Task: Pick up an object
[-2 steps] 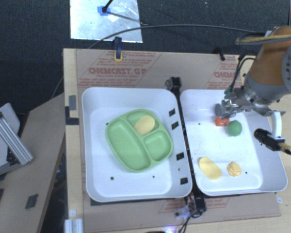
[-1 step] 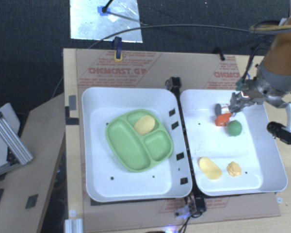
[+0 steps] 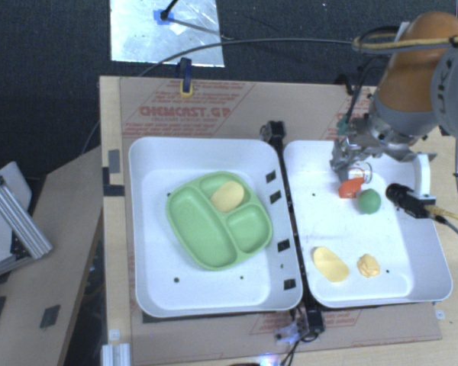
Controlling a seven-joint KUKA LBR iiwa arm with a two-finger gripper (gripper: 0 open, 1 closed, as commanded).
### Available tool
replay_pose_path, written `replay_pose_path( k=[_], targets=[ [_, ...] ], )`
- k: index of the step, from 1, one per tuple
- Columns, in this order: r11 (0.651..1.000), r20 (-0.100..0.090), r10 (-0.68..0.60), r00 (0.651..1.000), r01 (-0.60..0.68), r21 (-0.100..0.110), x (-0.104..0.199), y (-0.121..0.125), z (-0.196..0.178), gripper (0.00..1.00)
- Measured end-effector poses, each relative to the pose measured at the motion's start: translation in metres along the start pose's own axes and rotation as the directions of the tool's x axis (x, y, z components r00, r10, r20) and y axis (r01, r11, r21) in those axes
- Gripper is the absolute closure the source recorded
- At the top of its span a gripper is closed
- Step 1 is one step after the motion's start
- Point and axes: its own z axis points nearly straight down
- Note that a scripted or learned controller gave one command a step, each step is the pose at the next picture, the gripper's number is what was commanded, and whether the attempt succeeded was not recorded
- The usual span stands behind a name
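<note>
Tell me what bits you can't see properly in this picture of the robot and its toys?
- Gripper fingers: too small and blurred, camera view, to tell their state.
- Orange object: part covered by the gripper; a grip can't be judged.
- Small yellow piece: too small to identify.
- Arm: cut off by the right edge.

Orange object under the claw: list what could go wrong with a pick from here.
1. The orange object lies close beside the green ball; the claw may nudge the ball and send it rolling.
2. The orange piece looks small and sits partly under the claw, so a grasp may slip off it.
3. It lies near the right bin's far wall, leaving little room.
</note>
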Motion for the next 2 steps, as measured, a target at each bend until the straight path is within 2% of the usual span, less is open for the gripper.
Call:
replay_pose_path(
  k=[1,2],
  targets=[
    [1.000,-0.001,-0.001,1.000,0.001,0.002,0.060,0.008,0.009,1.00],
    [1.000,-0.001,0.000,1.000,0.000,0.000,0.119,0.028,0.010,1.00]
  ],
)
